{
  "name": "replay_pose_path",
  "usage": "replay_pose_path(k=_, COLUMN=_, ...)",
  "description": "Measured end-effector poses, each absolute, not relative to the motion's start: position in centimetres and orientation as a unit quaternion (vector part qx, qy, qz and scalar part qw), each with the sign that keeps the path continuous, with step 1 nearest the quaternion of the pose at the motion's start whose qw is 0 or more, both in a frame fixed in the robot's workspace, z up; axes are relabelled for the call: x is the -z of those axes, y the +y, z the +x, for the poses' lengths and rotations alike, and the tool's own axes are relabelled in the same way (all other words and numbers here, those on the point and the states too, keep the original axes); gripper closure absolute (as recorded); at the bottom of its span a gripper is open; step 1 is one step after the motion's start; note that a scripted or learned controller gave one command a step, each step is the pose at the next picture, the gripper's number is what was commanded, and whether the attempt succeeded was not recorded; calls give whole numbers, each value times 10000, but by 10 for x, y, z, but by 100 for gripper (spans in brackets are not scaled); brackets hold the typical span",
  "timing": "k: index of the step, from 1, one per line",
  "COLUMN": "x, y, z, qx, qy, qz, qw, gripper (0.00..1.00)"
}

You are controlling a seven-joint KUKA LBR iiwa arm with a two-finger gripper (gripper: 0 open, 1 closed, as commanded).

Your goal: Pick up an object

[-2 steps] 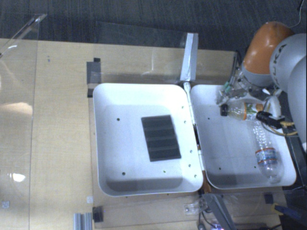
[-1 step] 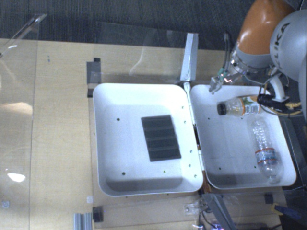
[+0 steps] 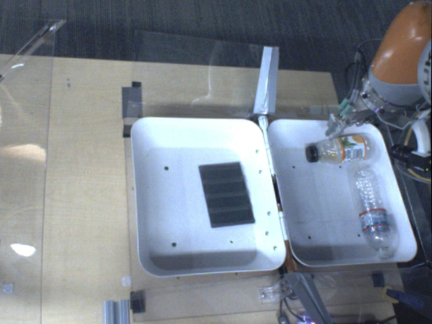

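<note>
Gripper [image 3: 339, 123] positioned at the upper right of the frame, over the far edge of the right bin [image 3: 297, 201], hanging from the orange-banded arm [image 3: 399, 46]. Finger state impossible to tell; tips blurred against glare and cables. Directly below and seemingly touching the gripper: small bottle [image 3: 337, 150] with dark cap and yellow-orange label, lying on its side, cap pointing toward frame left. Not visibly between the fingers. Clear plastic bottle [image 3: 371, 211] lying lengthwise along the right side of the same bin, cap end toward the lower right corner, close below the small bottle but apart from it. Left bin [image 3: 152, 181] at frame centre, containing one dark ribbed rectangular block [image 3: 226, 194], flat, slightly rotated, near the middle. Bins side by side, edges touching, on the wooden bench [image 3: 74, 181].
</note>
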State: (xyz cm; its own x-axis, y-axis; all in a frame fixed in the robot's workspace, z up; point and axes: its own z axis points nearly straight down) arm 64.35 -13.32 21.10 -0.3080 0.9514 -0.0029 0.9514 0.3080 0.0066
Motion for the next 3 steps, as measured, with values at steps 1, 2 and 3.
replay_pose_path(k=1, x=-211, y=-133, z=644, qx=-19, qy=8087, qz=5882, qw=31, gripper=0)
replay_pose_path(k=2, x=-87, y=-149, z=662, qx=-13, qy=8111, qz=5849, qw=31, gripper=0)
replay_pose_path(k=3, x=-114, y=-199, z=671, qx=-23, qy=7978, qz=6028, qw=46, gripper=0)
